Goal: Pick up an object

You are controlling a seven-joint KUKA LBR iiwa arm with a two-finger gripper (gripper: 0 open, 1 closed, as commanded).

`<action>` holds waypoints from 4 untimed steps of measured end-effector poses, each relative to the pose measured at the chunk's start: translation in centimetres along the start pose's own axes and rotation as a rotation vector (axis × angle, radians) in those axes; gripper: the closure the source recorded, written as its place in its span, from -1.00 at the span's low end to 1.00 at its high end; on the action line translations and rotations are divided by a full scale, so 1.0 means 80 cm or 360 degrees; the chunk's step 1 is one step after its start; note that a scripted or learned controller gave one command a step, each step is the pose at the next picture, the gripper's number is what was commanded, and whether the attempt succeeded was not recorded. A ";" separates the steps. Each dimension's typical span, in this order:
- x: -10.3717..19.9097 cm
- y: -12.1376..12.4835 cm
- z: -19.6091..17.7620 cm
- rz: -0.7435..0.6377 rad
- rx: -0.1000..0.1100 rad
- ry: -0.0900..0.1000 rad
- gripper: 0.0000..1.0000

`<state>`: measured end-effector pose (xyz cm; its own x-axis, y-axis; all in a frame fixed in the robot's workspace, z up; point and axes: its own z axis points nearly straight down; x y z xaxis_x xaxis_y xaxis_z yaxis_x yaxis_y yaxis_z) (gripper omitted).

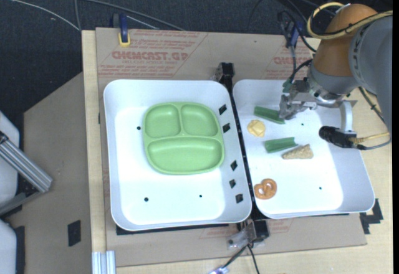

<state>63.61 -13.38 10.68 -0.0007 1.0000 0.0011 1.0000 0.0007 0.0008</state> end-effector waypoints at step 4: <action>0.049 0.007 -0.168 -0.0005 0.0004 0.0001 1.00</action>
<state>64.11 -9.47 24.10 -0.0041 1.0000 0.0016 1.0000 0.0041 -0.0016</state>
